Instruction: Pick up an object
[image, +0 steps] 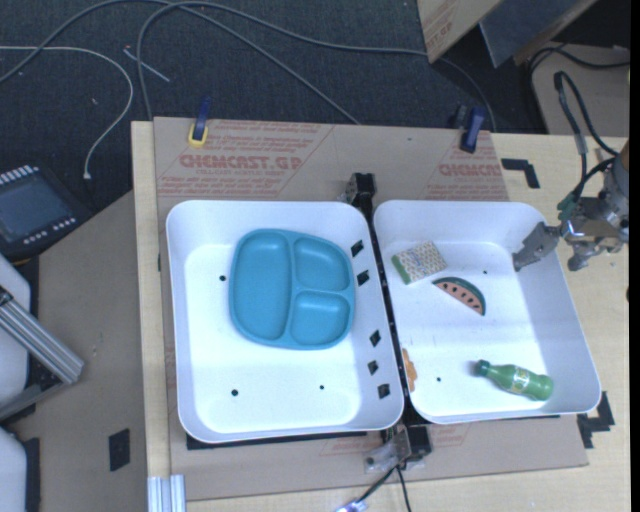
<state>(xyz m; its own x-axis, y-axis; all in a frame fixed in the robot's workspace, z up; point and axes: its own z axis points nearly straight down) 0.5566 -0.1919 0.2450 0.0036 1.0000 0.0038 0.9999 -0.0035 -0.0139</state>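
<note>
I see three loose things in the right bin (560, 300), any of which could be the pick. A green bottle (514, 379) lies on its side near the bin's front edge, cap pointing left. Above it, about mid-bin, a watermelon slice (461, 294) rests flat, red with a green rind along its curved side. Just up and left of the slice sits a small speckled sponge (418, 261) with a green edge, tilted, close to the wall between the two bins. The three are apart from one another, none touching.

My tool (556, 245) hangs over the far right corner of that bin, at its rim, well away from the bottle and off to the right of the slice. Two grey fingers (531, 247) are spread apart, and I see nothing between them. The rest of the arm runs off the right edge of my view.

The left bin (200, 380) carries a blue divided plate (292, 288), three compartments, lying flat toward the back half. Both bins sit side by side on a cardboard sheet (300, 150) on the worktop (140, 400), held by blue clamps (200, 122) at the back edge. Cables (100, 60) trail over the dark floor beyond.
</note>
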